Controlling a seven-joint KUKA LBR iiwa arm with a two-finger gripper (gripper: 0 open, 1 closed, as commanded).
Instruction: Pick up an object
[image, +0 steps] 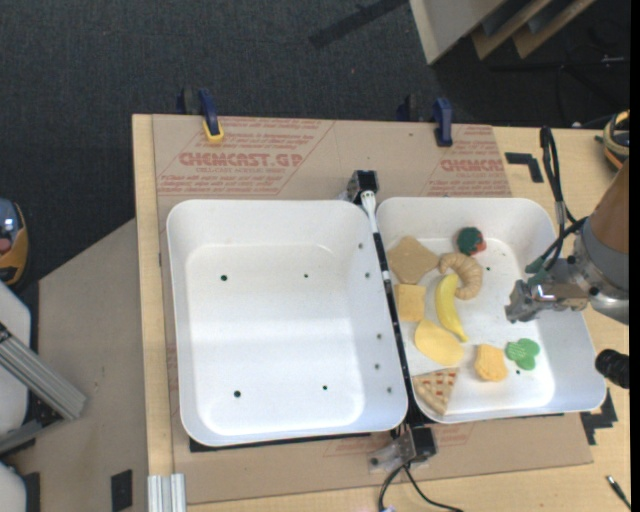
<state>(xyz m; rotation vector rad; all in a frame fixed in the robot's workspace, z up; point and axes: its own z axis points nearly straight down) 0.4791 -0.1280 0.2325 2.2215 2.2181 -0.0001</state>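
The right bin (520, 215) holds several toy foods. A tan bread slice (410, 258) and a yellow cheese square (410, 302) lie near its left wall. A croissant (463, 273), a banana (448, 306) and a green and red vegetable (468, 240) sit near the middle. Toward the front lie a pale yellow lump (438, 343), an orange cube (490, 363), a green broccoli (522, 351) and a pizza slice (437, 388). My gripper (524, 300) hangs over the bin's right half, just above the broccoli and right of the banana. Nothing shows in its grasp.
The left bin (200, 225) lies beside the right one, with a black divider (382, 290) between them. Both rest on a brown board (250, 150) held by blue clamps (208, 110). Cables (552, 170) run along the arm at the right.
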